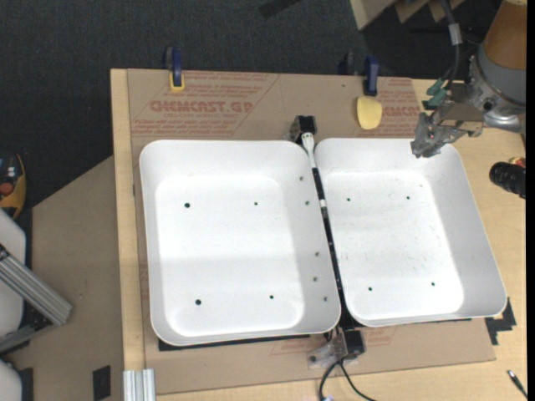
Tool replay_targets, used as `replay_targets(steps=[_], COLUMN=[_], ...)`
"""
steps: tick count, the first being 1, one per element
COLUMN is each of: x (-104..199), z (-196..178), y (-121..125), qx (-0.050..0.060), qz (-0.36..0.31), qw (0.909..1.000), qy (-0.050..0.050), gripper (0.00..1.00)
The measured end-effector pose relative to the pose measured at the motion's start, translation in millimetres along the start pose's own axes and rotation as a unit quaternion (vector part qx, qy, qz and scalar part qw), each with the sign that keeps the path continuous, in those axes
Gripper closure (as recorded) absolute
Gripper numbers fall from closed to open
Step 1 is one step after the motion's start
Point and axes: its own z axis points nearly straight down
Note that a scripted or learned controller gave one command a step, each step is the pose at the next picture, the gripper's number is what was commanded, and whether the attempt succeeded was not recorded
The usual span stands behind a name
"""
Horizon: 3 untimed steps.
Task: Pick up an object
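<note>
The arm [501,48] is reaching in from the right, and its gripper [425,145] is hanging over the far right corner of the right bin [468,224], just above the rim there. The gripper's tip is showing as a small dark shape against the white wall, and I cannot tell how far open it is or whether anything is sitting in it.

The yellow object [369,112] is lying outside both bins, on the brown board [251,98] under them. It is sitting just beyond the right bin's far rim, near that bin's far left corner. It is lying to the left of the gripper and apart from it. A blue clamp [371,75] is gripping the board's far edge just behind the yellow object, and a second blue clamp [175,67] is gripping the same edge farther left.

The left bin [155,224] is lying beside the right bin, their inner rims touching or nearly so. A black clip [303,127] is sitting at the far end of that seam. A cable [334,374] is trailing off at the near end. Fine dark specks are showing across the floor of the right bin. The board is resting on the pale table [512,232].
</note>
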Motion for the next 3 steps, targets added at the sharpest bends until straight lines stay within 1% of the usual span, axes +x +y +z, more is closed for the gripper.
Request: replay_targets(steps=[1,2,3], x=[11,27,129], z=[-35,-212,-95], y=[-36,-54,-36], qx=[0.000,-0.009,0.008], qz=[0.000,-0.001,-0.004], qw=[1.0000,1.0000,1.0000], qy=[0.000,0.000,0.001], gripper=[1.00,1.00,1.00])
